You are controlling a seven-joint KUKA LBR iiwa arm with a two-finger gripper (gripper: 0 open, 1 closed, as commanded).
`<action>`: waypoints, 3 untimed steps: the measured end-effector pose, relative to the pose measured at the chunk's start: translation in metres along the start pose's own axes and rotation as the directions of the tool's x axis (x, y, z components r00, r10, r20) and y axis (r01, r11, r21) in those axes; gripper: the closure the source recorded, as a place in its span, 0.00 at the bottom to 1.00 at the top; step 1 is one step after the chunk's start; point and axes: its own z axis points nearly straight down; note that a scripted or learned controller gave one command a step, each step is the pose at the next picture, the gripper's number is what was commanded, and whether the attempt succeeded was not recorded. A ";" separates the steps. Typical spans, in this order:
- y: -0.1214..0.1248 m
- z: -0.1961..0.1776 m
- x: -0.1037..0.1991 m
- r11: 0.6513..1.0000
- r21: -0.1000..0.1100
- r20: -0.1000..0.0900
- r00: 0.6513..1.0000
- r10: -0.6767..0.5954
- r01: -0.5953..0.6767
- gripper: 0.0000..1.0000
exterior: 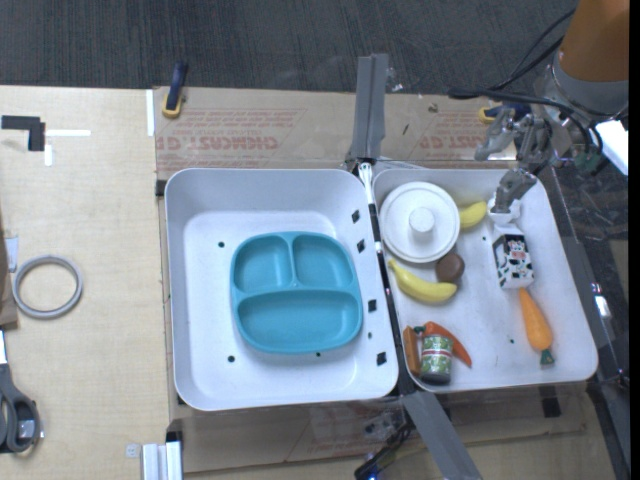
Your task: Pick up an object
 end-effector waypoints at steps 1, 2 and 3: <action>-0.049 0.090 0.035 0.999 0.000 -0.001 0.999 0.032 -0.032 0.00; -0.071 0.160 0.075 0.991 0.000 -0.001 0.991 0.130 -0.130 0.00; -0.051 0.160 0.102 0.992 0.000 -0.002 0.992 0.129 -0.129 0.00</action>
